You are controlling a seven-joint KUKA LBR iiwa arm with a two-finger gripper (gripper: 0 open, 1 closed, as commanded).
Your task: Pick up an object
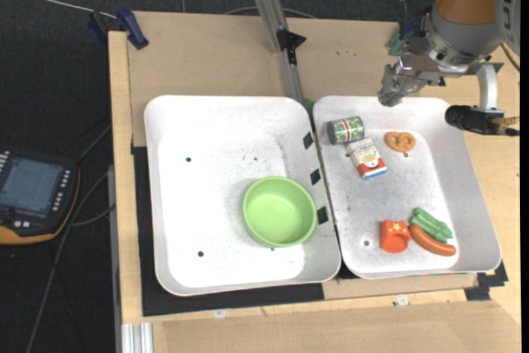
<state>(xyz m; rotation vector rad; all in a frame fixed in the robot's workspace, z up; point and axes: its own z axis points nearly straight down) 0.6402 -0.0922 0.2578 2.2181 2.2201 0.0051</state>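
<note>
One grey two-finger gripper [393, 92] hangs over the far rim of the right-hand shallow white bin [463, 178], under the arm's orange band; whether it is open or closed cannot be told, and nothing shows in its grasp. Just below and to its left in the view, inside that bin, lies a small green-labelled can [345, 130] on its side. Right beside the can lies a little white carton with red and blue print [367, 159]. Almost straight below the gripper sits an orange pretzel-shaped toy [401, 142]. Well away, in the bin's near corner, lie a red-orange toy pepper [394, 235], an orange sausage-shaped toy [433, 240] and a green pod-shaped toy [431, 222], clustered together. Farther off to the left, the second shallow white bin [198, 169] holds a light green plastic bowl [278, 211], upright, near its right wall.
</note>
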